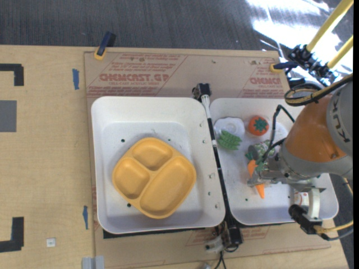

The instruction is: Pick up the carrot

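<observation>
At bench, largest first:
Left bin (106, 150): yellow divided plate (154, 176) in middle; no part in task.
Right bin (238, 206): carrot plus other toy food. Green leafy piece (229, 140) at 11 o'clock, tomato (258, 125) at 12.
Arm (317, 139): reaching in from 3 o'clock, low over right bin.
Gripper (262, 172): right at carrot; fingers open or closed, can't tell.
Carrot (259, 189): bin centre, orange tip pointing to 6 o'clock, looks to be resting on floor.
Progress: approach done; grasp unconfirmed, lift left.
</observation>
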You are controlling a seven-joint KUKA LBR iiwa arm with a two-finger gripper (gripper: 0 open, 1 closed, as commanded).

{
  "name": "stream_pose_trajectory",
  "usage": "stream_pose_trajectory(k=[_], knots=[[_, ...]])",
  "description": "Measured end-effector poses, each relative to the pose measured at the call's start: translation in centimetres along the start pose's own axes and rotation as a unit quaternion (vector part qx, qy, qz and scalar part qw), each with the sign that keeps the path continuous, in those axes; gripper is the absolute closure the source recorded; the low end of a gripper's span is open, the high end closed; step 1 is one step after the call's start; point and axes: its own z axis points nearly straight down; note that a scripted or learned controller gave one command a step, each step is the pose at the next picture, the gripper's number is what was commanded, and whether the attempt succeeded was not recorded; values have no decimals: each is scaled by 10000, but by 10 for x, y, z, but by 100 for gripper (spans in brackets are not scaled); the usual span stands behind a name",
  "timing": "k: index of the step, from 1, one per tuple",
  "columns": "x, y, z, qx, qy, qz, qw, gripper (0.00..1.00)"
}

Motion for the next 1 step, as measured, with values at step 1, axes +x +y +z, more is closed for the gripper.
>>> stream_pose_trajectory(k=[1], knots=[[33,39,-79,23,-9,1287,9917,100]])
